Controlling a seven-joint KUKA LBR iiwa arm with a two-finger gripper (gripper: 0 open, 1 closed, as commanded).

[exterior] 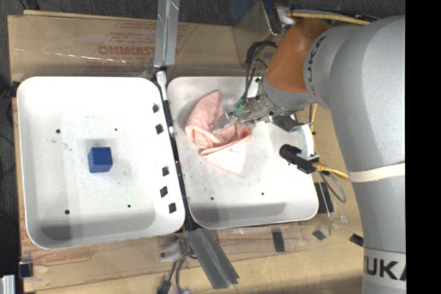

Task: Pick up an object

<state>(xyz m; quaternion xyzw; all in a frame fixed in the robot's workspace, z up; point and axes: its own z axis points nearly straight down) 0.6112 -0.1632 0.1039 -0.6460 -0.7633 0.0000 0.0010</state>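
Observation:
A crumpled pink cloth (210, 124) lies in the upper left part of the right bin (275, 206). My gripper (229, 123) reaches in from the right and is down on the cloth's right side, with cloth bunched around its tips. Whether cloth sits between the tips is hidden by the folds. A small blue cube (100, 159) rests alone in the left bin (41, 217), far from the gripper.
A raised divider (169, 148) with black clips separates the two bins. The arm's grey body (358, 93) covers the right bin's far right rim. Cardboard (103, 45) lies behind the bins.

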